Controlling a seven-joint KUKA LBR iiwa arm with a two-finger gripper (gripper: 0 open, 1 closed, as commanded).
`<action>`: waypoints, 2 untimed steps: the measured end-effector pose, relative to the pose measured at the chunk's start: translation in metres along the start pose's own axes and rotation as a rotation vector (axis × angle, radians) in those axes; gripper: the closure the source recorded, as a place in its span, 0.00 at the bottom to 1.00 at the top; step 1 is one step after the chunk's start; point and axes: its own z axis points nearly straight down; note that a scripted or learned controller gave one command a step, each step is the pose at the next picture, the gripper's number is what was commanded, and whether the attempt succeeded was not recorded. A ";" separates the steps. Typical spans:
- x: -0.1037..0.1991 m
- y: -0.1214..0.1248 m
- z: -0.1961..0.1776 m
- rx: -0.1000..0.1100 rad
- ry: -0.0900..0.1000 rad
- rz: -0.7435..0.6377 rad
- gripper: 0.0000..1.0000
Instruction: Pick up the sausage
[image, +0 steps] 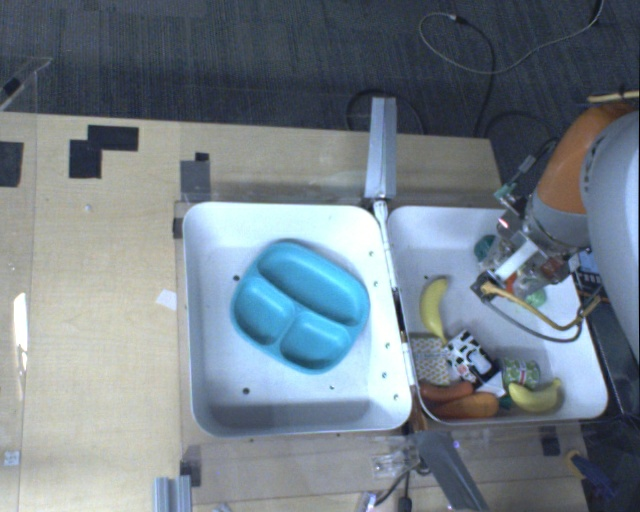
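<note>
The left bin (200, 330) holds a blue divided plate (300, 305) with nothing in its compartments. In the right bin (440, 230), a banana (433, 308) lies near the dividing wall. Below it, in the front left corner, is the sausage (462, 404), a reddish-orange piece with its long axis running roughly left to right along the front wall. A black-and-white toy (467, 356) sits just above the sausage and looks to be touching it, and a second yellow-green banana (530, 395) lies just to its right. The gripper (515, 258) hovers over the bin's right rear part, well apart from the sausage, which lies forward and to the left of it. I cannot tell whether the gripper is spread or pressed together.
</note>
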 end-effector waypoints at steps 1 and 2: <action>0.036 0.042 -0.121 -0.005 0.003 -0.091 1.00; 0.072 0.001 0.006 0.000 0.000 0.033 1.00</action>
